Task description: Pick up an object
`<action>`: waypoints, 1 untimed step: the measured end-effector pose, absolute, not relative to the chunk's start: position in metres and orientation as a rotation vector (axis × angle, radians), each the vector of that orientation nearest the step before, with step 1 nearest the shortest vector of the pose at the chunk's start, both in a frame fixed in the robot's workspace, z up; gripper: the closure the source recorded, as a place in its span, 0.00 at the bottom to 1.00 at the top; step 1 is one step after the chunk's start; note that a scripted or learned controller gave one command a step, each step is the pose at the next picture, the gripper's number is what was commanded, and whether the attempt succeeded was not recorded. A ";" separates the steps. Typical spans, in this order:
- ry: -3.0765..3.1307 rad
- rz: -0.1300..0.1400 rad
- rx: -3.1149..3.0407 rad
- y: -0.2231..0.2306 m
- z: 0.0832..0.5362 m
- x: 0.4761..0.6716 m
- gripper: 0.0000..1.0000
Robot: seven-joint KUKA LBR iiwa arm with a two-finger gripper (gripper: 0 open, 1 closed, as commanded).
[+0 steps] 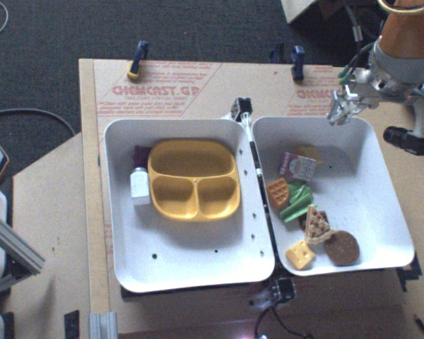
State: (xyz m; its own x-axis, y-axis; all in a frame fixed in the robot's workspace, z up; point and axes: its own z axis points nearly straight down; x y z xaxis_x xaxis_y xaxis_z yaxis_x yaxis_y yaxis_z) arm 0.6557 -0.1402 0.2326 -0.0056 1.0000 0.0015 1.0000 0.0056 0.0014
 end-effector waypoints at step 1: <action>-2.226 0.000 -2.213 -0.081 0.225 0.660 1.00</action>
